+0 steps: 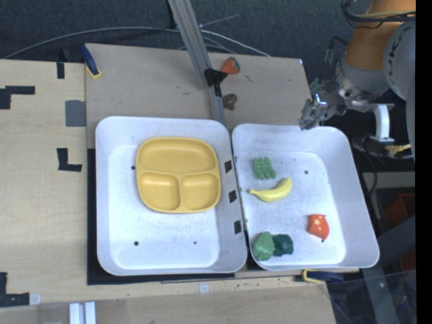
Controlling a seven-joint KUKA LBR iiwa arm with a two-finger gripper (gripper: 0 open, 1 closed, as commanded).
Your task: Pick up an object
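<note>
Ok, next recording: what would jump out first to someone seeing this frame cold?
The yellow divided plate in the left bin draws the eye first. Next come the toy foods in the right bin: a yellow banana mid-bin, a green ridged piece just above it, a red piece toward the right, and a green lump at the near edge. The end effector hangs over that bin's far rim.
</note>
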